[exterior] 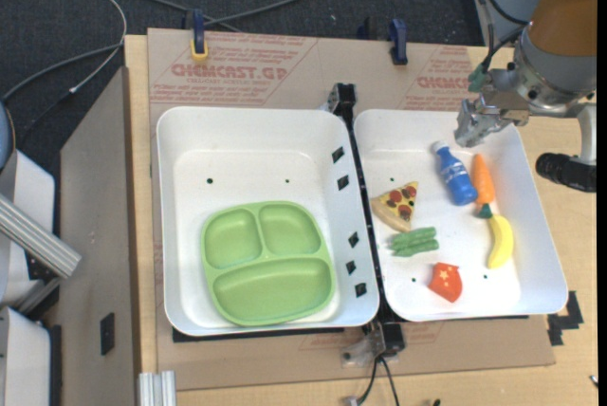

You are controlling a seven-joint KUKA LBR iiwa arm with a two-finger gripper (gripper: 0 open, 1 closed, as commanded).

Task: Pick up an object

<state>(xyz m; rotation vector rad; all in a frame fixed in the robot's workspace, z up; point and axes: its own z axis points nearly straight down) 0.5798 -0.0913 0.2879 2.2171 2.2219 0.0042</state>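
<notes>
Gripper point(471, 131) low, wrist angled leftward

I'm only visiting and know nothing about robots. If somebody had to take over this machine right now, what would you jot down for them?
Tool: hovering over the far edge of the right bin, nothing seen in it; open or shut is not clear from this view.

Right bin holds: blue bottle, carrot, banana, pizza slice, green beans, red toy.

Left bin holds a green divided plate.

Done: nothing picked yet.

Left: lower onto one item, likely the bottle or carrot nearest the tool, grip and lift.
</notes>
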